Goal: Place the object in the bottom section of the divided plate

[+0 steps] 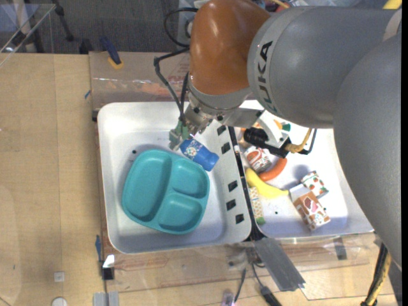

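Note:
A teal divided plate lies in the left bin, with one large section on its left and two smaller ones on its right. My gripper hangs over the plate's far right edge. Its greenish fingers are shut on the top of a small blue-and-white carton. The carton tilts down to the right, just over the plate's rim beside the upper right section. The grey arm with its orange band hides the back of both bins.
In the right bin lie a yellow banana, a red-and-orange item and two small printed cartons. A divider wall with black marks separates the bins. Bare wooden bench lies to the left.

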Available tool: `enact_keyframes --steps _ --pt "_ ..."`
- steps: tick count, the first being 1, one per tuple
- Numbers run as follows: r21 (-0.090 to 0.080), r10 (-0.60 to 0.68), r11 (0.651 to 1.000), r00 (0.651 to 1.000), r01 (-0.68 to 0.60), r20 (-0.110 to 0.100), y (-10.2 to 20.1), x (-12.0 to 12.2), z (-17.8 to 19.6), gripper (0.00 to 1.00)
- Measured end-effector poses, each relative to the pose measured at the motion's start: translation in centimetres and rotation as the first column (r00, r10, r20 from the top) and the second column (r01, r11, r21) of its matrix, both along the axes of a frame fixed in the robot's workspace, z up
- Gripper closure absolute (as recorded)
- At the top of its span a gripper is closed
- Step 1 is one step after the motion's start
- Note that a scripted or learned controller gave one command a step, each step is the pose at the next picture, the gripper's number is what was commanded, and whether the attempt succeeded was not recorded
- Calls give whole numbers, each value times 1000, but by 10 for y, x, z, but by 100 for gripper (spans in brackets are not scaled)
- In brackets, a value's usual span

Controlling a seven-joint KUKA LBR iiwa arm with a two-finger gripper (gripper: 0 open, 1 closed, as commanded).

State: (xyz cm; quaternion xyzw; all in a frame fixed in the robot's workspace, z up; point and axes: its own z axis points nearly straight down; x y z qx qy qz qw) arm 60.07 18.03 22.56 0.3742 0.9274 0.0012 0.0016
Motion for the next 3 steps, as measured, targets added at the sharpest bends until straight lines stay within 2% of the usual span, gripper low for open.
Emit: enact_keyframes --steps 1,2,3 --pt "0 72 997 997 -72 -4 25 -25 12 100" --pt "-1 175 985 985 -175 -5 21 -57 23 100" --pt "0 175 985 985 -175 -5 21 -57 23 0"
